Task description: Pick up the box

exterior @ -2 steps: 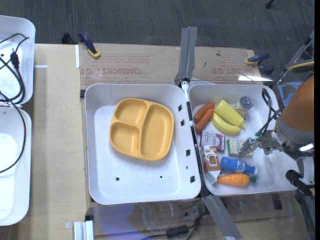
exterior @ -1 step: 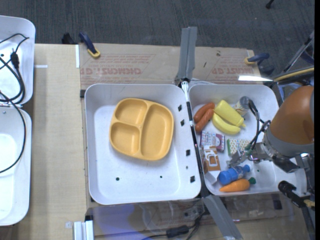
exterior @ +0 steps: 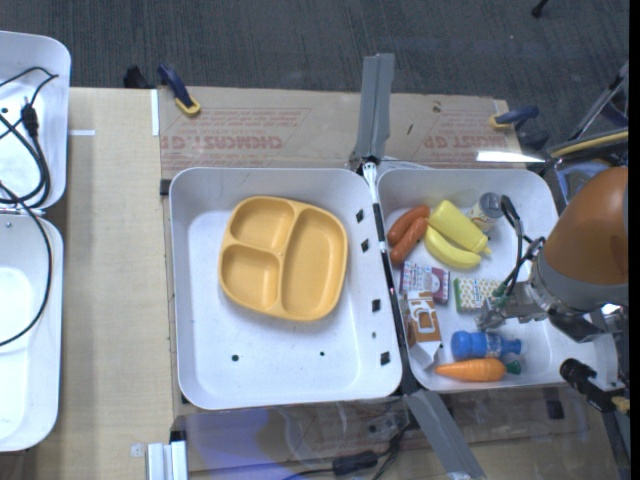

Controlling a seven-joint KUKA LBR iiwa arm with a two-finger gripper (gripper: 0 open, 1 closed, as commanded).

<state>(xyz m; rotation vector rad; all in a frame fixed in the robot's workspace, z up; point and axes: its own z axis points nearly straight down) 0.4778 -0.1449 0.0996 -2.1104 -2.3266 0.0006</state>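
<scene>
Here the box (exterior: 474,293), green and white, lies flat in the right bin (exterior: 545,363), right of a pink carton (exterior: 424,282) and beyond a blue toy (exterior: 482,346). The gripper (exterior: 497,314) hovers at its near right corner, half hidden by the arm; the fingers' state I cannot tell.

yellow tray (exterior: 284,258), orange carrot (exterior: 472,370), white bins (exterior: 200,368)

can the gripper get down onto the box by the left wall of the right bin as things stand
Probably yes: the box lies with its top uncovered, and the gripper hovers just to its right. The bin wall and blue bottle crowd it.
</scene>
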